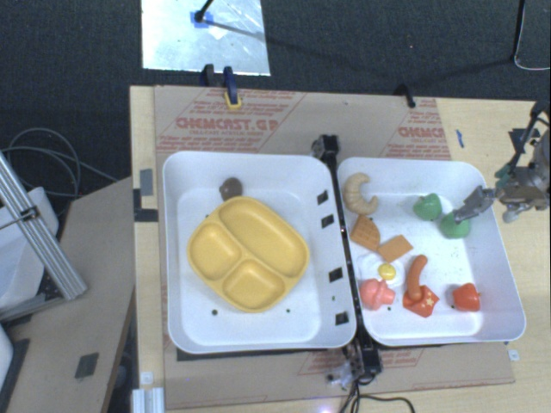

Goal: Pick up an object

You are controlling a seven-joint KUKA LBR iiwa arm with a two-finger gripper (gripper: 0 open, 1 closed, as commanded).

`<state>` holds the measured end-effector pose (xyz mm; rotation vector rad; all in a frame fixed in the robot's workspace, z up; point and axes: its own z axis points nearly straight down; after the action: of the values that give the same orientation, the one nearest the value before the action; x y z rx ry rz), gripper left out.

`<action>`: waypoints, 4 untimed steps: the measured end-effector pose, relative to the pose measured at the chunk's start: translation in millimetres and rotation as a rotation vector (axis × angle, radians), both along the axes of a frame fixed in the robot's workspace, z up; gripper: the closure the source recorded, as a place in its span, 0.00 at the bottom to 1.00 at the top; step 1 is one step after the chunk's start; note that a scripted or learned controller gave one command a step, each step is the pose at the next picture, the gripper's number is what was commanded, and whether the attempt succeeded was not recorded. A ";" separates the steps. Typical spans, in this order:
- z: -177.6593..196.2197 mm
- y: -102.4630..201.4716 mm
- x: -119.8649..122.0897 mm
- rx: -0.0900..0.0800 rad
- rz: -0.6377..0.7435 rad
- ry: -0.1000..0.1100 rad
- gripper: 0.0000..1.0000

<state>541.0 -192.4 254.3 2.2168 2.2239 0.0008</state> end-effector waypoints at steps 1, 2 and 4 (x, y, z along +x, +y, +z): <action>-174.5 13.3 -33.3 0.004 -0.003 0.000 0.00; -168.3 58.9 62.0 0.000 0.009 -0.010 0.00; -171.9 94.6 60.5 -0.002 -0.006 0.004 0.00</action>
<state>601.4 -97.8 82.5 2.2248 2.2178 -0.0065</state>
